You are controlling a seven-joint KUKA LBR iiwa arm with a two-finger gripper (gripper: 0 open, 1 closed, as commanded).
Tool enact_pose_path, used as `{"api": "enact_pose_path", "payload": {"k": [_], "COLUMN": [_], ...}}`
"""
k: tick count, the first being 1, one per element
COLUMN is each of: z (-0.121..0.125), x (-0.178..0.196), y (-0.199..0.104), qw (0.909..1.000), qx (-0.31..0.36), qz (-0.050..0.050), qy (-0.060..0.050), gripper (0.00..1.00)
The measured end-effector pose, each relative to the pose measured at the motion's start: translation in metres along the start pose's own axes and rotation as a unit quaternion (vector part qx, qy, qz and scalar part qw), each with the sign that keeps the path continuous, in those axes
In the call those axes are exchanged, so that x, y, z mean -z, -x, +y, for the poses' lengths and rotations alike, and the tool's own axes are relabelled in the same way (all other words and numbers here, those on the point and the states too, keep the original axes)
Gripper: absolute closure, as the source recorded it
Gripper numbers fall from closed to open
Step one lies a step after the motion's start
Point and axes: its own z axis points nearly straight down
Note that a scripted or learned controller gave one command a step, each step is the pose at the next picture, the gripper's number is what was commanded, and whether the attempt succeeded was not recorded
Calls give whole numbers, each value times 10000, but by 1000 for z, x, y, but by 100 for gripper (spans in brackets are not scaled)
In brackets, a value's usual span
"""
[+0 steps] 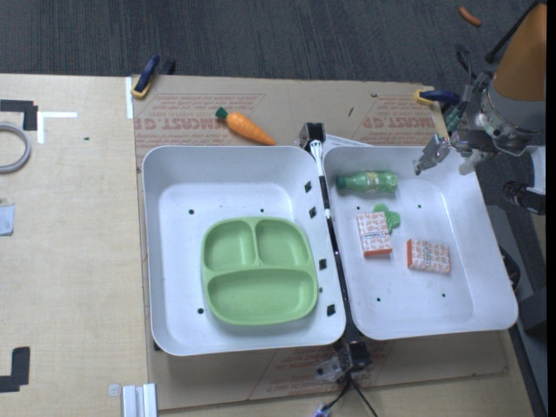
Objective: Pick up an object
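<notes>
Trouble could come quickly here. The arm [521, 68] hangs over the right bin's [473, 307] upper right corner, and the jaws [432, 156] sit just above the rim there; whether they are spread or clenched, I cannot tell, and nothing shows between them. Candidates lie below and to the left: a green bottle [367, 181] on its side near the top wall, a small carton [374, 234] touching a green piece [386, 216] above it, and a second carton [429, 256] apart to the right.

Risks, as I judge them: the bottle is round and could roll off the fingers; the first carton sits so tight to the green piece that a descent may nudge both; a drop too close to the corner could strike the bin wall.

Smooth white plastic lines both bins, likely slick. The left bin [165, 259] holds a green tray [259, 271]. Cardboard [191, 115] lies under the bins on the pale bench [69, 259], a toy carrot [246, 126] rests above the left bin, clamps [145, 76] pin the cardboard, and dark carpet [261, 16] runs behind.
</notes>
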Motion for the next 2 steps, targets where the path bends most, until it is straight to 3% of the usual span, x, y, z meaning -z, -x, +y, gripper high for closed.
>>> {"api": "enact_pose_path", "payload": {"k": [1, 2], "z": [-29, -28], "x": [-100, -90], "y": [-67, -66], "qw": [9993, 9993], "qx": [375, 366], "qz": [5, 8], "qy": [2, 10], "gripper": [0, 100]}}
